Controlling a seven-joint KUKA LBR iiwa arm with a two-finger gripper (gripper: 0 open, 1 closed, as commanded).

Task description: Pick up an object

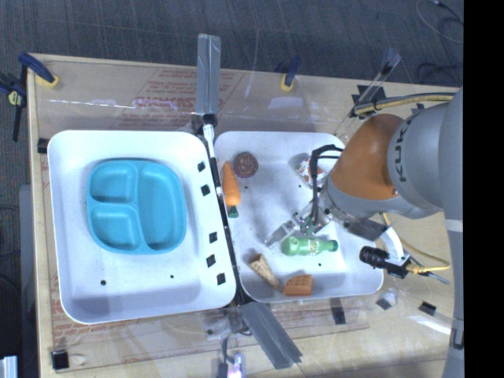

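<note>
Reaching in from the right, my grey arm with the orange band (370, 168) hangs low over the right white plastic bin (268, 152). The gripper (303, 225) sits just above the small green plastic bottle (309, 246), which lies on its side, probably my target. I cannot tell how the jaws stand. An orange carrot (230, 184) rests along the left wall, a brown round piece (246, 164) beside it, two brown bread-like pieces (282, 278) near the front wall. The left white bin (71, 282) carries a blue divided tray (138, 205). The bench (94, 93) is wooden, the floor (118, 14) dark.
</note>
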